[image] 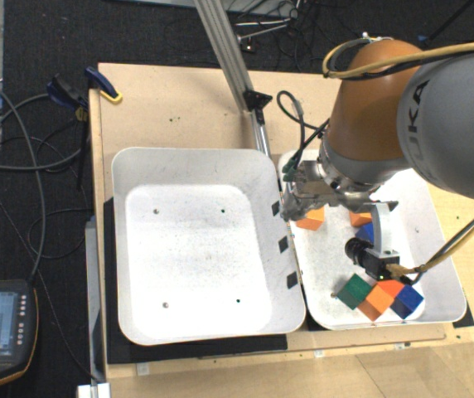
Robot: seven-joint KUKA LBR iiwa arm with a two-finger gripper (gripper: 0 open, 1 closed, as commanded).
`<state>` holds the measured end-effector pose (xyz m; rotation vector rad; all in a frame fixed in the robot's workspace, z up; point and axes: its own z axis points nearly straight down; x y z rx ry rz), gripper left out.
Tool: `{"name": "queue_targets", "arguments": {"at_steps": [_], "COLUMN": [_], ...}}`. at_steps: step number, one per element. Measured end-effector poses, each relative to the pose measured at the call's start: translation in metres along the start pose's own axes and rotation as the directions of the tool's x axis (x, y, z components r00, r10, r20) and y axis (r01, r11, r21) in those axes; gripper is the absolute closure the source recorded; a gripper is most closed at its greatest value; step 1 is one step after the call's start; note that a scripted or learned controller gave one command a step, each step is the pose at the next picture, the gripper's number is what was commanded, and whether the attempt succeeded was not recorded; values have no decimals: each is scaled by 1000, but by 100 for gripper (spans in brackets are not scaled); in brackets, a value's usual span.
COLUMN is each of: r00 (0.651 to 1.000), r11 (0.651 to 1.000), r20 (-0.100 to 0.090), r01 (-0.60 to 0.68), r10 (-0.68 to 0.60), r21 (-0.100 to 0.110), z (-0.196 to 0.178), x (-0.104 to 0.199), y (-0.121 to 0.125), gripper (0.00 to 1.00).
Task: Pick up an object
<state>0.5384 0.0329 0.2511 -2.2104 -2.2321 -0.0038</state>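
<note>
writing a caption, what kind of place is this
Most likely a robotics lab: a wooden bench bearing two white bins, loose cables on dark carpet, and a handheld control pendant on the floor.

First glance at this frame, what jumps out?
The big grey and orange arm dominates the upper right, its gripper low over the right bin. An orange block sits just under it. A green, orange and blue block cluster at that bin's near edge.
</note>
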Motion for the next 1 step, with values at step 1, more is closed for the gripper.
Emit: {"name": "queue_targets", "arguments": {"at_steps": [1], "r00": [1000], "r11": [1000], "r20": [0], "r01": [-1], "r10": [1], "r21": [2], "z": [0], "x": [52], "y": [-6], "gripper": [100]}}
